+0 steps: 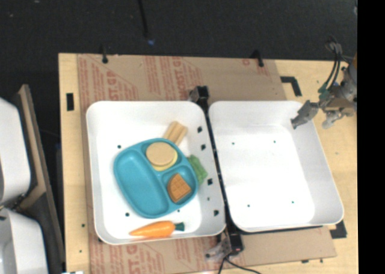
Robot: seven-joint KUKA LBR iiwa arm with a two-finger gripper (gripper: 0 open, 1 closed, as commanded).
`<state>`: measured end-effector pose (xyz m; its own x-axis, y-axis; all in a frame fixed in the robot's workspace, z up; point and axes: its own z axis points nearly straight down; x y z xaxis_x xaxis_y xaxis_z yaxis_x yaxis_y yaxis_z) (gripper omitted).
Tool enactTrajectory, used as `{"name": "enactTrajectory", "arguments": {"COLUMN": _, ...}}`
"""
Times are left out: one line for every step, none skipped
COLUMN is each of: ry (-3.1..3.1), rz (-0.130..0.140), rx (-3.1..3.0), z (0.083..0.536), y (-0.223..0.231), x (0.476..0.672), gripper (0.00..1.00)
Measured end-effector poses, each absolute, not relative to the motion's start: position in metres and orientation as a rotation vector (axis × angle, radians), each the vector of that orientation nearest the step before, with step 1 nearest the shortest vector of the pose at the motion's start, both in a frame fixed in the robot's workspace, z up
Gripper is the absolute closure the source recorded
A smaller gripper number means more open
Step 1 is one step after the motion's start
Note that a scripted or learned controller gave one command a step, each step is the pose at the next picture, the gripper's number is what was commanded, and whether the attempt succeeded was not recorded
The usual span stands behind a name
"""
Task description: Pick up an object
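Off at the right bin's (313, 207) far right corner, the gripper (317, 116) hovers, jaws spread wide, holding nothing.

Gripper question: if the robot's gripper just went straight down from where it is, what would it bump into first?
Probably the far right corner of the right bin. The gripper hangs over that rim with its fingers spread, far from the toys. Height is hard to judge from above, so it might land on the bin's white floor instead.

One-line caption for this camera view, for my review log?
Gripper hovers at the right bin's far corner; blue tray and carrot lie in the left bin.
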<state>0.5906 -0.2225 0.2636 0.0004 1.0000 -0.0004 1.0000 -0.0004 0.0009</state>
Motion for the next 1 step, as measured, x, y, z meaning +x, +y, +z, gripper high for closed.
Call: {"name": "enactTrajectory", "arguments": {"ry": 2.222, "rz": 0.002, "rx": 2.218, "z": 0.2704, "y": -0.2276, "x": 0.6684, "gripper": 0.00}}
